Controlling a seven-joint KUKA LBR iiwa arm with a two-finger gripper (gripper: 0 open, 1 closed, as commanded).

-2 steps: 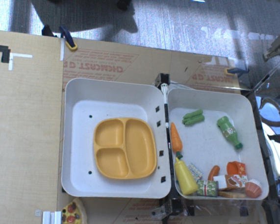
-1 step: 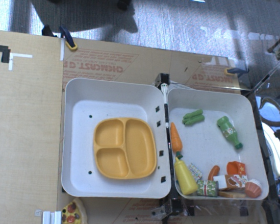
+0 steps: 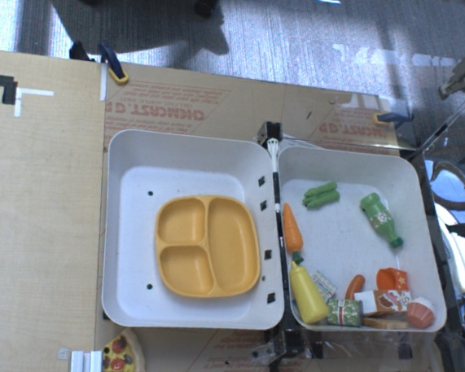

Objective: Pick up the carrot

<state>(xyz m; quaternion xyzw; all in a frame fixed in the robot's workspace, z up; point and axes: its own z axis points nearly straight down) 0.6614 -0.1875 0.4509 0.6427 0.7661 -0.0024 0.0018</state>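
Smooth tapered orange carrot point(image 3: 292, 228) against right bin's point(image 3: 423, 209) left wall, beside glossy yellow bottle point(image 3: 307, 294)

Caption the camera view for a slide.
Carrot lies against the right bin's left wall, above a yellow bottle; a yellow divided plate fills the left bin.

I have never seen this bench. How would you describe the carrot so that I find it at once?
Look in the right white bin, along its left wall. There the carrot lies, small and orange, just above the yellow bottle. It is the one tapered orange piece at that wall; the green bottle lies far to its right.
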